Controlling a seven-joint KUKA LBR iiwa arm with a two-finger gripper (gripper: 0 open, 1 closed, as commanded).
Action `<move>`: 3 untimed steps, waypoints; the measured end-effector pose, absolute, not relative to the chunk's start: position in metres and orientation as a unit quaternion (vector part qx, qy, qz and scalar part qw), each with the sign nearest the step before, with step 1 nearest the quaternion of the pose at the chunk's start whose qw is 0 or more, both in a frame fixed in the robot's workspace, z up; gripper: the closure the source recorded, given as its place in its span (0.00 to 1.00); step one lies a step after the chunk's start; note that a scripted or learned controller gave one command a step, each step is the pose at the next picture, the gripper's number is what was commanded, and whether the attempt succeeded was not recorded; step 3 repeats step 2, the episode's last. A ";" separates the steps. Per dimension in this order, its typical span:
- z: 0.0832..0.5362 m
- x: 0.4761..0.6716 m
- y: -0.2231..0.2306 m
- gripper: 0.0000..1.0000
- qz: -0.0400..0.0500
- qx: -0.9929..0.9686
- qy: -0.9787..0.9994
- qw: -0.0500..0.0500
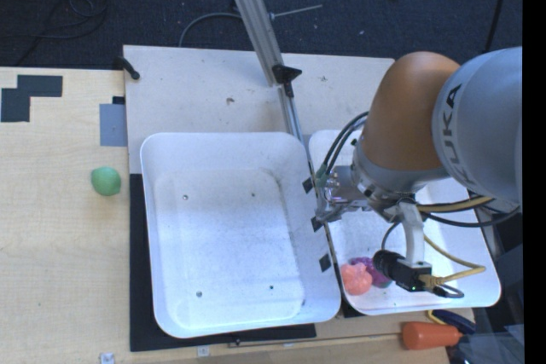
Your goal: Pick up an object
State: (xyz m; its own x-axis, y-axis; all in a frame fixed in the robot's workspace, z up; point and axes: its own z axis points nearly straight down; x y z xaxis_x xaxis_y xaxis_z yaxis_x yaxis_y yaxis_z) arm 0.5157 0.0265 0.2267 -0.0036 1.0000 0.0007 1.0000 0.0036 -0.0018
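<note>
A pink lumpy object (356, 278) lies near the front left corner of the right bin (478, 290), with a small purple object (366, 263) touching its far side. The grey arm with the orange band (409, 128) hangs low over this bin and hides most of it. My gripper (338, 200) is down at the bin's left wall, a little behind the pink object. The wrist covers it from above.
The left bin (162, 183) stands beside the right one. On the wooden bench to the left rests a green ball (106, 181). An orange tool (431, 334) lies in front of the right bin. A slanted metal rail (260, 26) rises behind the bins.
</note>
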 end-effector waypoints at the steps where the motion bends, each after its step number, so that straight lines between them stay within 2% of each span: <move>1: 0.220 0.508 0.075 1.00 0.000 -0.706 -0.708 0.001; 2: 0.220 0.508 0.073 0.00 0.000 -0.707 -0.707 0.000; 3: 0.220 0.508 0.073 0.00 0.000 -0.707 -0.707 0.000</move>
